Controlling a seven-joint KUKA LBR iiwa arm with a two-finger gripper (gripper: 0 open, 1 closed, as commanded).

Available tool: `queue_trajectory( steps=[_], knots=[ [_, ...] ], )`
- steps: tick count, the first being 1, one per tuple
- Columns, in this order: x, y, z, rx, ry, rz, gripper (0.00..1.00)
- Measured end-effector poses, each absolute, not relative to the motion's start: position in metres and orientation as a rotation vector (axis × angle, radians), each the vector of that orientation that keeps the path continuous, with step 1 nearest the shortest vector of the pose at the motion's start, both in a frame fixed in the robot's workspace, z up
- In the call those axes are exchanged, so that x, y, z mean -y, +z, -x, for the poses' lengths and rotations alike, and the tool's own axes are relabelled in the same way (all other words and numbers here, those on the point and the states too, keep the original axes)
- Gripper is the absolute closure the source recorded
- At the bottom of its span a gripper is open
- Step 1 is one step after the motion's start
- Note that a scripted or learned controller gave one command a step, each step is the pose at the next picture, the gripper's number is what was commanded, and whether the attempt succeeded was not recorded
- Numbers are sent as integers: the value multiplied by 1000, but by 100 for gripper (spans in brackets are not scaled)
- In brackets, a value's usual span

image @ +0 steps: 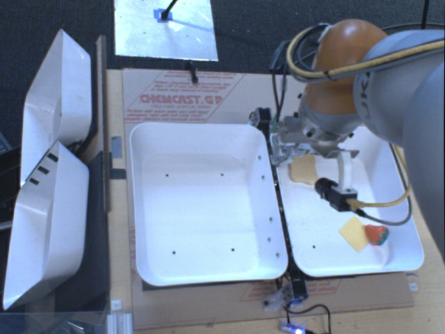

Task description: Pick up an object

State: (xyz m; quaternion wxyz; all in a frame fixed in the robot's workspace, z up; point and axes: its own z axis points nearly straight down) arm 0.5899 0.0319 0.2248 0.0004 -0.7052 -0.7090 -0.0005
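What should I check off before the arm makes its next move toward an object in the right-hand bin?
1. Objects available in the right bin: ok. A tan piece, a yellow block and a small red-orange item lie there.
2. Gripper over the right bin: ok, it hangs above the bin's upper left part.
3. Fingers open or shut: cannot tell, the wrist hides them.
4. Object held: cannot tell; none is seen between the fingers.
5. Nearest target: the tan piece, partly under the gripper: ok.
6. Yellow block and red-orange item apart: not ok, they appear to touch, so a clean grasp of one may be harder.
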Motion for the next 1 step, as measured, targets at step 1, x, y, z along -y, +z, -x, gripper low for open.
queue_trajectory(
  steps=[1],
  knots=[
    [-78, 217, -608, 2225, -1, 2216, 100]
  ],
)
